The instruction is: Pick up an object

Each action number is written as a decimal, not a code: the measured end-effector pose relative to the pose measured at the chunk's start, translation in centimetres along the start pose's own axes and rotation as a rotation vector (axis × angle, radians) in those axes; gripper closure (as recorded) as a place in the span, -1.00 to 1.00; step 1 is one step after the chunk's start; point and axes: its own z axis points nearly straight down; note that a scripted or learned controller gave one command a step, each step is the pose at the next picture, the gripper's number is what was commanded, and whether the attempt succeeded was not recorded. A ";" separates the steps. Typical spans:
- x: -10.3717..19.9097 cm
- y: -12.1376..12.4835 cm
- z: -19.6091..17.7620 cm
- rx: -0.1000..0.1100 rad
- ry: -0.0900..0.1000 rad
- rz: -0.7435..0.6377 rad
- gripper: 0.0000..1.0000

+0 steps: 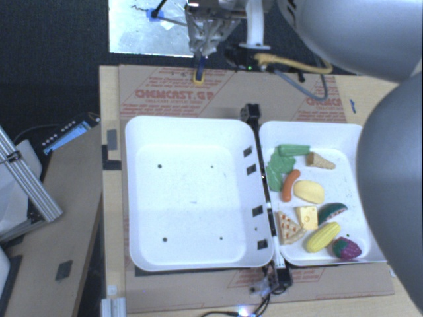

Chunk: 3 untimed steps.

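the arm (390,177), nearest the lens, is a smooth, rounded grey bulk, blurred and cut off by the top and right edges; it hides the right rim of the right bin (344,137). the pincer (199,61) hangs at the top of the view, beyond both bins, over a cardboard sheet (172,92) printed with red lettering. its thin metal tips look drawn close together, with a small yellow-and-blue bit at the very end; whether that bit is gripped or part of the tool is too small to tell.

the left bin (188,193) is a shallow, matte white tray with rounded corners and a few dark dots on its floor. the right bin, of the same make, holds glossy plastic toy food: a green leafy vegetable (283,160), a tan wedge (321,160), an orange carrot (289,184), a pale yellow rounded piece (309,191), a watermelon slice (332,211), a cheese block (307,216), a pizza slice (288,227), a yellow corn cob (322,236) and purple grapes (346,247). these lie close together, several touching, well apart from the pincer. black clips (257,190) join the bins on the counter (53,243).
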 end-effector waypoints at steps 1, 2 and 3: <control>1.2 0.0 -3.4 0.000 0.000 0.000 1.00; 1.3 0.0 -7.6 -0.001 0.000 -0.001 1.00; -7.3 0.0 -5.8 0.003 -0.003 0.011 1.00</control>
